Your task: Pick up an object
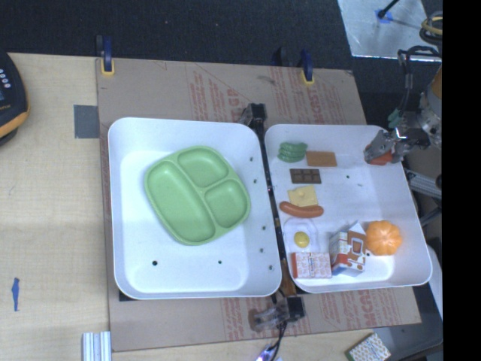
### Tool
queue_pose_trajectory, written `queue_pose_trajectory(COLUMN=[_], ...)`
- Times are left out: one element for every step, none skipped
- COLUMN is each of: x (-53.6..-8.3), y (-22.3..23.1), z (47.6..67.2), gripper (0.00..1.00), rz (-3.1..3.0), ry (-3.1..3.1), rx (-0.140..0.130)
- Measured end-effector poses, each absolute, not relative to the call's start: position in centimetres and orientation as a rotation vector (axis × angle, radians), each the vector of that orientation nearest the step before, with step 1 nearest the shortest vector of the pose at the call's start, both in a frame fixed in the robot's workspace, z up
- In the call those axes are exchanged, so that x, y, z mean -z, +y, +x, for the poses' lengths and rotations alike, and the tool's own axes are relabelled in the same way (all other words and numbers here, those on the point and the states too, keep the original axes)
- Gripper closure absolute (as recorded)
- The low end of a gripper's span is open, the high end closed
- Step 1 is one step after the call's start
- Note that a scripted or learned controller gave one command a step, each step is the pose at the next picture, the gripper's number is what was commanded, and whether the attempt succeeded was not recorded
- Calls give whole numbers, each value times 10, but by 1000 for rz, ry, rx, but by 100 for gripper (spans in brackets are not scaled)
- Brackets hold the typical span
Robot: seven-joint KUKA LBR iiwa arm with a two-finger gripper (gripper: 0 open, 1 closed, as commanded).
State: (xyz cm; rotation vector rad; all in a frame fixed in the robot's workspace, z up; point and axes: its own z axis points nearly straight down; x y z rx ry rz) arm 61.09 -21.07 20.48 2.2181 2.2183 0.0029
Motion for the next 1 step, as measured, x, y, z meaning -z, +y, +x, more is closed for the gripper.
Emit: queue_pose_trajectory(x=[-191], y=[-81], z=[622], gripper=[100], rz=[2207], ry=[2245], rx=[-1])
